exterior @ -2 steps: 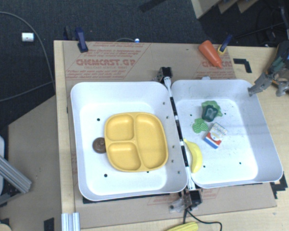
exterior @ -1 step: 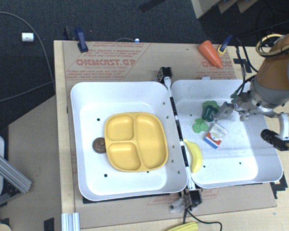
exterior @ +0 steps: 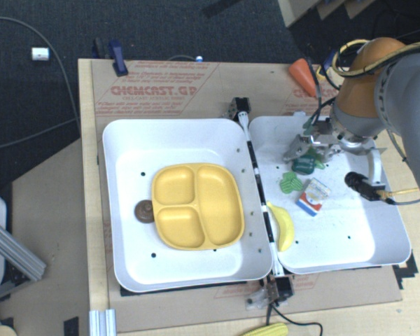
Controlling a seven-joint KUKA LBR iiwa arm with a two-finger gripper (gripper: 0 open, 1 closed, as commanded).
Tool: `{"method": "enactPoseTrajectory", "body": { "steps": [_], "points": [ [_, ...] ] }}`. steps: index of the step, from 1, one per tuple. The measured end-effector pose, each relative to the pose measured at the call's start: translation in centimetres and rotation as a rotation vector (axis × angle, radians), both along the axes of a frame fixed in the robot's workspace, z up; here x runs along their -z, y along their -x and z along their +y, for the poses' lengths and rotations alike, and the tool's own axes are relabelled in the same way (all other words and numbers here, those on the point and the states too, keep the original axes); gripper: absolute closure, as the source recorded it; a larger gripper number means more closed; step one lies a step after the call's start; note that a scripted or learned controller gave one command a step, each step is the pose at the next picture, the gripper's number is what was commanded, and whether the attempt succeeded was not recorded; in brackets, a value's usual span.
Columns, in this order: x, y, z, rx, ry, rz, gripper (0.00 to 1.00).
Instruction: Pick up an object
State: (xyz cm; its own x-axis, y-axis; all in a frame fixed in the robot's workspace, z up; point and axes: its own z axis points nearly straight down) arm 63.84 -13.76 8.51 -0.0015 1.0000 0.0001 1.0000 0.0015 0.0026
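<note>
We see the arm's metal two-finger gripper [exterior: 309, 150] low in the right white bin [exterior: 350, 247], directly over a small dark green object [exterior: 305, 164], though we cannot tell its grip state.

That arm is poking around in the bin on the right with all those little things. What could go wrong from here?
The pincer sits right over a dark green object, with a lighter green piece and a small red, white and blue packet crowded close by. It might nudge those neighbours aside or catch two things at once. It is also working near the right bin's far wall, so the small object could slide against the wall instead of being lifted.
</note>
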Motion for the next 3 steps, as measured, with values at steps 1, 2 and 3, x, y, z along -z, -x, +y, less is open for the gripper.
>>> {"method": "enactPoseTrajectory", "body": {
  "steps": [1, 2, 3],
  "points": [
    [-1.1, -0.1, -0.1, -0.001, 0.002, -0.002, 1.00],
    [-1.0, 0.0, -0.1, -0.001, 0.003, -0.002, 0.00],
    [0.1, 2.8, 3.8, 0.000, -0.001, 0.005, 0.00]
  ]
}}
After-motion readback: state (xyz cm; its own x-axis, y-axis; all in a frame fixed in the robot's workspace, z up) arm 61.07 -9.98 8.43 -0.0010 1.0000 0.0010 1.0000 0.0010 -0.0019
